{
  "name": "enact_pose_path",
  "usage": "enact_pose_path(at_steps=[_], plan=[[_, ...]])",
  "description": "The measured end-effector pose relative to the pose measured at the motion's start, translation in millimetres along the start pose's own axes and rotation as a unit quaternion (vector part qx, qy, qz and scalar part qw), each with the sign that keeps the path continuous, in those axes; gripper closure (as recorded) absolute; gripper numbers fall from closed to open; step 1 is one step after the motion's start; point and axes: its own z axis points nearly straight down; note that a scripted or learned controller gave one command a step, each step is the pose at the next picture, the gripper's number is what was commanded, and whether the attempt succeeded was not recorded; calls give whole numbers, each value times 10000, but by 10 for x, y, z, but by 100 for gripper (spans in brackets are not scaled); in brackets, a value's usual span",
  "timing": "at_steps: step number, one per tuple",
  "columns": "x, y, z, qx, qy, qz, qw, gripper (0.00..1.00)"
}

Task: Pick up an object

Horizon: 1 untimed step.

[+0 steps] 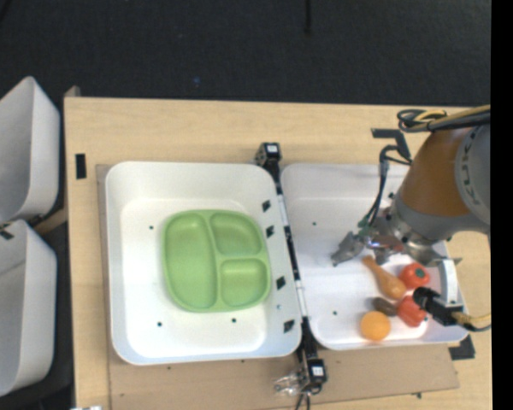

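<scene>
My gripper (352, 246) hangs low over the middle of the right bin (325, 195), below the grey arm with its orange band (436, 178). Several small toy foods lie just to its right and below it. An orange carrot-like piece (385, 278) lies closest to it. A red tomato (415, 275) with a green top sits beside that piece. An orange ball (375, 325) rests near the front wall. A red piece (410, 312) and a small brown piece (383, 306) lie between them. I see nothing held in the gripper.
The left bin (137, 331) holds a green divided plate (215, 259) at its middle. A black clip (268, 153) sits at the top of the ridge between the bins. Cables (380, 186) hang from the arm over the right bin's back.
</scene>
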Motion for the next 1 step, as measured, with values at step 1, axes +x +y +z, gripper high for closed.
enact_pose_path(at_steps=[1], plan=[[-13,13,-129,-28,-3,29,10000,100]])
